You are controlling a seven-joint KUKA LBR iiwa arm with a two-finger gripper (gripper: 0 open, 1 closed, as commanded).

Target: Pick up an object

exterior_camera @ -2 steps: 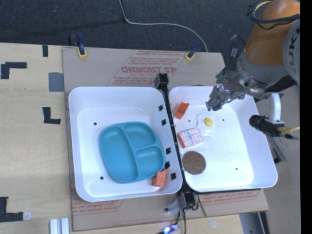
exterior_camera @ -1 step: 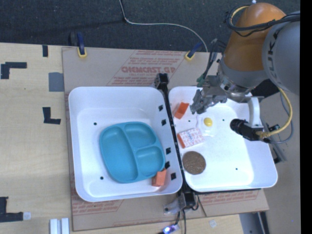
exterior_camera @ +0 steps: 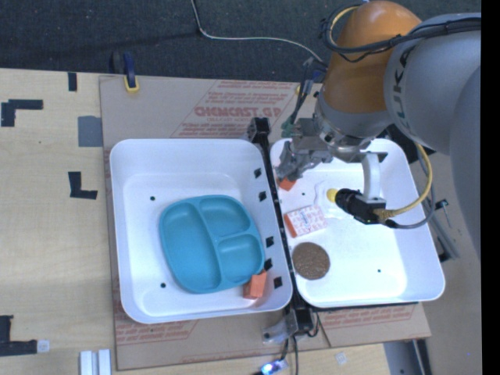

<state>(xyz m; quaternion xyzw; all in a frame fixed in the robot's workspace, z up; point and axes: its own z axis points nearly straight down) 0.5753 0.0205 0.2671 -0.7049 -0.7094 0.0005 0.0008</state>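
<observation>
Camera view: the pincer [exterior_camera: 295, 161] hangs low in the right bin [exterior_camera: 406, 283], hard against the divider [exterior_camera: 269, 190] between the two bins; whether it is released or clenched cannot be told. A small orange piece [exterior_camera: 286, 183] lies just beneath it, beside the divider. A printed card [exterior_camera: 305, 221] and a brown disc [exterior_camera: 311, 260] lie further along the divider, apart from the pincer. Likely risks: the pincer strikes the divider wall, or the flat card slides away instead of lifting.
</observation>
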